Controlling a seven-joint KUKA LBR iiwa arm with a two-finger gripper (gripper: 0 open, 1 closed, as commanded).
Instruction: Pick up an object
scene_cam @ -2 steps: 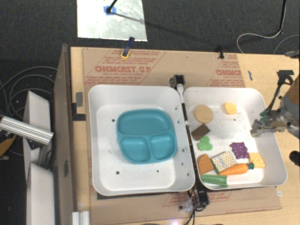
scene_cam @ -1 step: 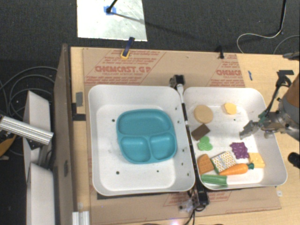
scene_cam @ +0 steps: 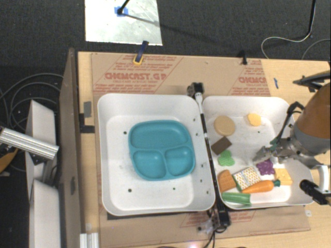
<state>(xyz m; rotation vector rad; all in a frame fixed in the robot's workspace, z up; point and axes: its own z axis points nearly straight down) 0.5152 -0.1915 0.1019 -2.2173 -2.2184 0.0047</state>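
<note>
While nothing is hanging clear of the right bin (scene_cam: 282, 106) yet, the pick is looking barely begun. Nearest me, along that bin's near wall, a green cucumber-like piece (scene_cam: 237, 197) is lying beside an orange carrot (scene_cam: 259, 187), with a tan bread-like piece (scene_cam: 226, 180), a patterned cracker (scene_cam: 246, 177) and a yellow cheese piece (scene_cam: 283, 176) just behind them. A little farther in, the gripper (scene_cam: 270, 152) is reaching in from the right and hovering close over the purple grapes (scene_cam: 265, 166); I am judging those the likely target, though I cannot tell how its grasp stands, nor see anything caught in it. All the toys are resting on the bin floor, so grasping and lifting are both remaining. Farther still, a green leaf piece (scene_cam: 226, 159), a brown block (scene_cam: 222, 144), a tan round cookie (scene_cam: 224, 125) and a yellow lump (scene_cam: 254, 119) are sitting untouched. Over in the left bin (scene_cam: 111, 107), a teal divided tray (scene_cam: 161, 149) is lying alone on the surface's other side.
</note>
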